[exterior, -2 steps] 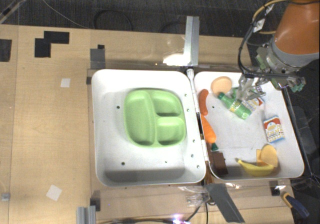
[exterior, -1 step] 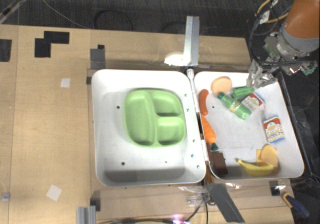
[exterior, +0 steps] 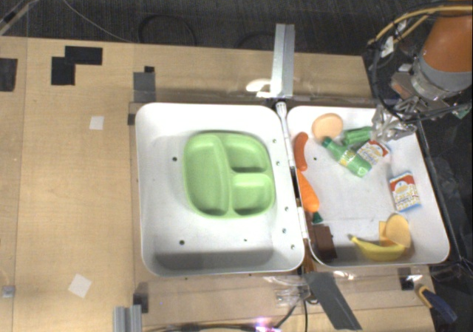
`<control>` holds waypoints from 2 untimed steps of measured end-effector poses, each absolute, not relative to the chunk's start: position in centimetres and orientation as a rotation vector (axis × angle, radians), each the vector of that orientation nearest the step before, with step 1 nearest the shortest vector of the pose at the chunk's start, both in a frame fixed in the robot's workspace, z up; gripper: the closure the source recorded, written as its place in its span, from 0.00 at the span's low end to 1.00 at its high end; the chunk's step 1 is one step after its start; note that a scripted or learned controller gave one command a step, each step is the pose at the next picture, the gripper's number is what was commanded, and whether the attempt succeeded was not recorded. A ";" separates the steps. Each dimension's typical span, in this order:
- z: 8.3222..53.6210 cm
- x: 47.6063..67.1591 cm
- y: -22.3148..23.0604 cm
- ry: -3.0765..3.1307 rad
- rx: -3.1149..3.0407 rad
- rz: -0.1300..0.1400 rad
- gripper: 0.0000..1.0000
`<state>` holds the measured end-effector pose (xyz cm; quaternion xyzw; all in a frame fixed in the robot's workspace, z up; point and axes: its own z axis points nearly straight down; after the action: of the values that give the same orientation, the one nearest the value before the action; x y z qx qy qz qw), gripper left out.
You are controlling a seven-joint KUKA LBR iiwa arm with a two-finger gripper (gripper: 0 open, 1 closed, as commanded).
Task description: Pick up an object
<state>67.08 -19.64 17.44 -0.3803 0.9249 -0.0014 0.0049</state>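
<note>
My gripper (exterior: 387, 126) hangs over the far right corner of the right bin (exterior: 436, 249), under the arm's orange band (exterior: 448, 46). Its tip is just above the far end of a green bottle (exterior: 347, 154) with a red and white label, which lies on its side. A second green piece (exterior: 358, 135) lies right beside the bottle. Nothing shows as lifted. Elsewhere in this bin lie a pale round fruit (exterior: 327, 126), a red sausage (exterior: 300, 151), a carrot (exterior: 308, 194), a brown block (exterior: 322, 242), a banana (exterior: 378, 250), an orange slice (exterior: 397, 230) and a small carton (exterior: 403, 191).
The left bin (exterior: 159, 249) holds a green divided plate (exterior: 227, 173). A metal post (exterior: 284, 61) stands behind the wall between the bins. Cables (exterior: 403, 31) loop by the arm at the far right. Bare bin floor shows around (exterior: 347, 205).
</note>
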 end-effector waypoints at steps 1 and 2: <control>21.9 67.2 -20.5 2.685 -1.606 -0.011 1.00; 21.4 67.1 -20.4 2.352 -2.068 -0.009 1.00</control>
<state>67.11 -20.40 21.39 -0.6603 0.7510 -0.0028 0.0046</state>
